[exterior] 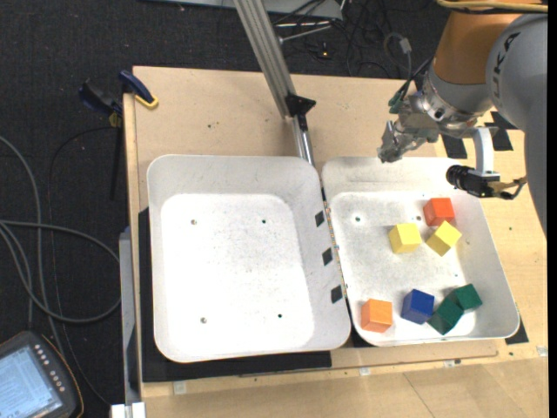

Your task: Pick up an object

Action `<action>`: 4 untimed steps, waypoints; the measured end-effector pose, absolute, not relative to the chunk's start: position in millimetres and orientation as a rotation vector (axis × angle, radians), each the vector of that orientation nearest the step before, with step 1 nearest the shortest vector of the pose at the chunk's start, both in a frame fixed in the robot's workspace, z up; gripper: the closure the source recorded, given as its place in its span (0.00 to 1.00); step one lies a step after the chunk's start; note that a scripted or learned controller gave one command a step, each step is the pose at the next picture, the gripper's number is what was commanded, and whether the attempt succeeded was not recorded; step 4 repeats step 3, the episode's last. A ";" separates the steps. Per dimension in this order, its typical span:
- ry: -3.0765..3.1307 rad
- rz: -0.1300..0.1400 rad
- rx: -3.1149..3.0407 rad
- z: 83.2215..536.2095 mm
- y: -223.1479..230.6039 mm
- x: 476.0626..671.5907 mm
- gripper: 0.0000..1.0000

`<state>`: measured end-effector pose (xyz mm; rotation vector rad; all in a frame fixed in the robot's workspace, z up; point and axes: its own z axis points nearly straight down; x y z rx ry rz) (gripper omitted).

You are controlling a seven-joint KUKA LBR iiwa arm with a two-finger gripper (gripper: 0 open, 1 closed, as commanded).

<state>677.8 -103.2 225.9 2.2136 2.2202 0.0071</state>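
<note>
Arm above the far edge of the right bin, blocks lying on the bin floor.

The left bin (165,259) is at the left side of the bench. Next to it, the right bin (348,181) holds seven blocks: an orange block (377,314) at the near left, a blue block (418,306) beside it, and two green blocks (458,306) touching each other at the near right corner. Farther back lie a yellow block (405,237), a second yellow block (443,238) and a red-orange block (439,210), close together. The gripper (392,149) is over the far rim of the right bin, apart from all blocks; I cannot tell if it is spread or pressed together.
</note>
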 end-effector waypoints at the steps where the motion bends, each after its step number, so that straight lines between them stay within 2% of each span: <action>1: 2.230 0.003 2.213 238.3 -50.8 662.1 1.00; 2: 2.232 0.002 2.214 248.2 -0.5 643.9 1.00; 3: 2.233 0.000 2.215 244.1 56.4 615.8 1.00; 4: 2.233 0.000 2.215 244.1 56.4 615.8 1.00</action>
